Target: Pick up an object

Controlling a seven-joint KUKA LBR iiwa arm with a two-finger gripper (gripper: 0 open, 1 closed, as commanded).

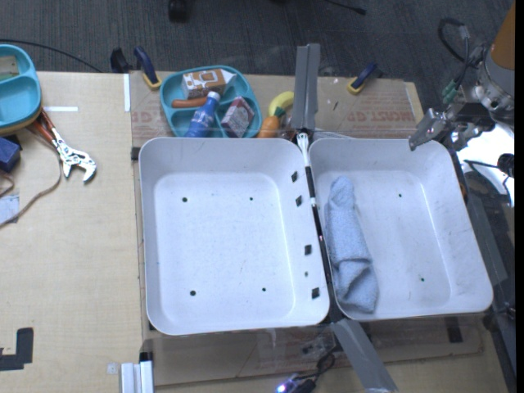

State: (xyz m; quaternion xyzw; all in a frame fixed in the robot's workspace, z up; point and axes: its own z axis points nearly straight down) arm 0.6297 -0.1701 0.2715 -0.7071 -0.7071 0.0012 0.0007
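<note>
From the gripper (426, 131), jaws' state indeterminate to me, the rolled grey towel (350, 248) lies well down-left, against the right bin (458, 219) inner wall, long axis running toward the desk's near edge.

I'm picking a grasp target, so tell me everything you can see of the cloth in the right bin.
The cloth is a pale blue-grey towel of soft, nubby terry-like fabric, rolled or bunched into a long bundle. It lies flat on the floor of the right bin, along that bin's left wall, running from the far part of the bin toward the near edge. Its near end is wider and folded over, with creases showing. Nothing else touches it; the gripper is apart from it, above the bin's far right corner.
</note>
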